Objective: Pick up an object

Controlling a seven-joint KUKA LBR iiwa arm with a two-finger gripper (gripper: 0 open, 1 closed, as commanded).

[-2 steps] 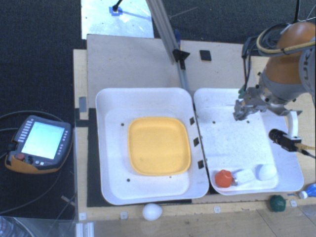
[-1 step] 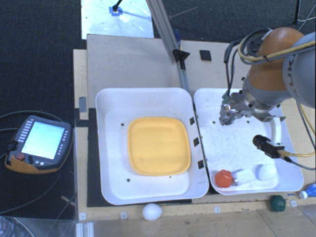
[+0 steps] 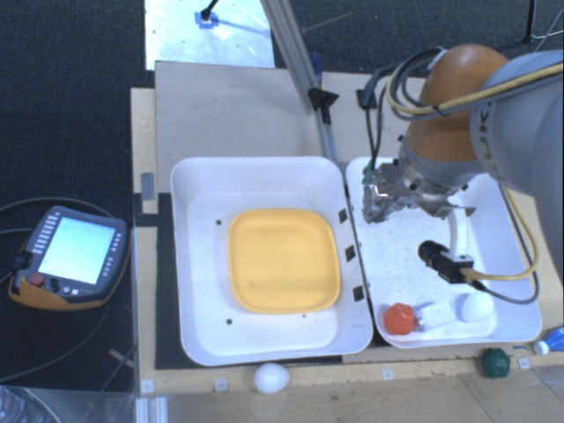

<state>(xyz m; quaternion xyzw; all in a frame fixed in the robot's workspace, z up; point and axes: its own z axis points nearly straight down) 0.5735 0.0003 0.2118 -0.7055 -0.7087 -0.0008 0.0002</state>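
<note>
My gripper (image 3: 380, 203) hangs over the far left part of the right bin (image 3: 520, 324), close to the wall shared with the left bin. An orange-red round object (image 3: 399, 318) lies at the right bin's front left corner. Beside it is a small pale clear piece (image 3: 434, 315), and further right a white egg-shaped object (image 3: 476, 307). A black plug (image 3: 443, 261) on a yellow cable hangs over the middle of that bin. A yellow square plate (image 3: 284, 259) lies flat in the left bin (image 3: 198, 236). Nothing shows under the gripper.
A white egg (image 3: 271, 378) and a dark green ball (image 3: 494, 362) lie on the bench in front of the bins. A teach pendant (image 3: 69, 256) sits off the bench at the left. A metal pole (image 3: 295, 38) slants down to the bins' far edge.
</note>
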